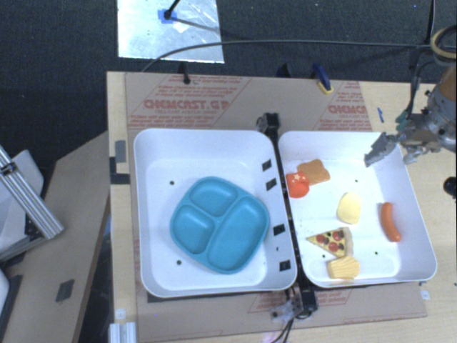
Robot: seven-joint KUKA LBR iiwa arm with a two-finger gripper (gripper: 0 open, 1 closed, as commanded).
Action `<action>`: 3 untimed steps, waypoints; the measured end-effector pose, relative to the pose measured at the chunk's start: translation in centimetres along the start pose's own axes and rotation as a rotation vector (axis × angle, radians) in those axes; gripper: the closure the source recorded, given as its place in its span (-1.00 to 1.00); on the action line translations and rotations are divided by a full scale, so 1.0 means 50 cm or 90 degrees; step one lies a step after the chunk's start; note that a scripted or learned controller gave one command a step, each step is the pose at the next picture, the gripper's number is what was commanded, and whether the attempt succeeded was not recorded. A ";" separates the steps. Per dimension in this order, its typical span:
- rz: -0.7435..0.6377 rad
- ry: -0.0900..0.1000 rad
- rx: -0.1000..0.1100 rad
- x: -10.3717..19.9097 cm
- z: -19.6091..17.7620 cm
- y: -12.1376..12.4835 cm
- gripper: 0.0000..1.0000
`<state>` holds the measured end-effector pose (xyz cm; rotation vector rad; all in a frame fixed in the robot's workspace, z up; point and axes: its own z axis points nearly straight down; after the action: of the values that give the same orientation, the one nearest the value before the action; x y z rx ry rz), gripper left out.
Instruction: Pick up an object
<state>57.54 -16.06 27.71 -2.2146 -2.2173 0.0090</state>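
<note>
The right bin [414, 199] holds several toy foods. A red tomato [298, 185] lies beside a brown toast piece [314, 171] at the bin's upper left. A pale yellow round piece [349, 208] is in the middle, and an orange sausage [389, 221] lies to its right. A pizza slice [333, 241] and a yellow wavy chip [343, 268] sit near the front edge. My gripper [393, 154] hangs over the bin's upper right corner, open, with nothing between its fingers. It is above and right of all the foods.
The left bin [153, 191] holds a blue divided plate [219, 224]. Black clips [270, 123] join the bins along the middle wall. A silver sheet [169, 18] lies on the dark floor beyond the bench.
</note>
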 end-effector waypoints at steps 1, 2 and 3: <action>-0.002 -0.001 -0.007 0.001 -0.014 0.004 -1.00; 0.000 -0.001 -0.005 -0.006 0.102 0.021 -1.00; 0.000 -0.001 -0.006 0.003 0.188 0.028 -1.00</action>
<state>58.83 -15.89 18.31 -2.2190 -2.2232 0.0008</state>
